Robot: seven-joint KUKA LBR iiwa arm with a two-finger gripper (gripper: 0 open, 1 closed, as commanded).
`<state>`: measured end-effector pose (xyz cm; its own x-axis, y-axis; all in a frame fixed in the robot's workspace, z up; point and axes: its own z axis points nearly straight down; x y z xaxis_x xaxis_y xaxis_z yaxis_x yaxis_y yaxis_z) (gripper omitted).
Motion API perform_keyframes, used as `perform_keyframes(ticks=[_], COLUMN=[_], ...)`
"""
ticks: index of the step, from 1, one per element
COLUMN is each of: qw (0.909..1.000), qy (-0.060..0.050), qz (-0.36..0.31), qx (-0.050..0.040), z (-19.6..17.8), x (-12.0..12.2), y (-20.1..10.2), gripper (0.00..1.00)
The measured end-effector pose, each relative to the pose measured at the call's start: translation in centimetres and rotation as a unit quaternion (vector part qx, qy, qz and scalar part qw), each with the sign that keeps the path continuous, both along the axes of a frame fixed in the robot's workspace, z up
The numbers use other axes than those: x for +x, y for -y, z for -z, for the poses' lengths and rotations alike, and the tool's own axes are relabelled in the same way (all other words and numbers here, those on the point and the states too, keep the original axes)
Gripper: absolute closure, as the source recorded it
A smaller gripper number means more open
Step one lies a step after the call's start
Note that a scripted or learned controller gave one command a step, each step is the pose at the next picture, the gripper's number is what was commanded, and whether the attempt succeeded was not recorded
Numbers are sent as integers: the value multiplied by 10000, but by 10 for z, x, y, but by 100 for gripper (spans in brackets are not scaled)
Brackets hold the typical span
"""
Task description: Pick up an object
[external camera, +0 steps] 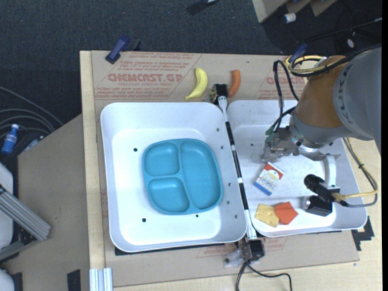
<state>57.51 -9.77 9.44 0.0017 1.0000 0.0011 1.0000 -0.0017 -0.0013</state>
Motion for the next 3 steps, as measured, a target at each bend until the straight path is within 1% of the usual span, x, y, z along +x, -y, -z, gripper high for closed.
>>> perform_keyframes(ticks=[1,2,3], qw=[10000,10000,10000], qy=[-2,8,-7], qz=[-1,-13,-8], qx=[1,-7,-1], z=[0,10,10], x=[0,69,28], y=[0,4,4], gripper=[0,0,0])
